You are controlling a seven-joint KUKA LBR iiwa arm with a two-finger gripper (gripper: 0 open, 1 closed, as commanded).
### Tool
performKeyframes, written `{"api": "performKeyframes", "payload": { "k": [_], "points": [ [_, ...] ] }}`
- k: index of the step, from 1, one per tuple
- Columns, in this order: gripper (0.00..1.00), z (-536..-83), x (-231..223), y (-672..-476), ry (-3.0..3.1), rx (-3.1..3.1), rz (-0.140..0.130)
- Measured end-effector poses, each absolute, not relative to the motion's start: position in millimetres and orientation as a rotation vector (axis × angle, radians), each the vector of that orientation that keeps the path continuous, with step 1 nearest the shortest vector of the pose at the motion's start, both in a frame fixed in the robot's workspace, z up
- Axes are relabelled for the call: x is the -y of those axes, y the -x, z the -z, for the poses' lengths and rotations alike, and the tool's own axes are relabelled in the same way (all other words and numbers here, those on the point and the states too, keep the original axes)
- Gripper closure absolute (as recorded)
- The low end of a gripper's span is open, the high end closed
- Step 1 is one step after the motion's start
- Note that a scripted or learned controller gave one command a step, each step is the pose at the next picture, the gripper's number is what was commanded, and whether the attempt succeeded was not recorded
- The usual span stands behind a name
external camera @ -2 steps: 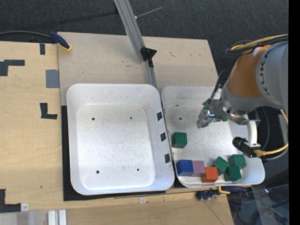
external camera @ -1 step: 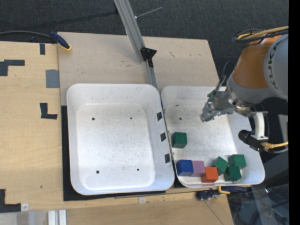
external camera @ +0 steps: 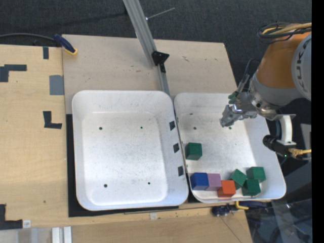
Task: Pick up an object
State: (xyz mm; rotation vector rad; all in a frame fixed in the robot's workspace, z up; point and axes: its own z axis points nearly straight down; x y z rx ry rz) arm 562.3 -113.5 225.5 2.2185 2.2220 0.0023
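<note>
Right shallow white bin (external camera: 212,105) held cluster at near edge: blue cube (external camera: 199,180), lilac block (external camera: 214,180), orange cube (external camera: 228,188), three green blocks (external camera: 251,179); lone green cube (external camera: 194,150) mid-bin. Left shallow white bin (external camera: 81,135) alongside. Grey two-finger gripper (external camera: 227,119) hovered above, grip state unclear.

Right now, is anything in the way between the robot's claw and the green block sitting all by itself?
Nothing visible is. The gripper hangs over the right bin, and only bare white floor lies between it and the lone green block.

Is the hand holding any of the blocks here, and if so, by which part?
Nothing is held. The hand is over bare floor in the right bin, apart from the lone green block and the cluster along the near edge.
</note>
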Motion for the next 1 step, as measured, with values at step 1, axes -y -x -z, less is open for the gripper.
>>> {"api": "performKeyframes", "payload": {
  "k": [1],
  "points": [
    [1.0,-235.4,56.1,-554.0,-2.215,-2.231,-0.002]
  ]
}}
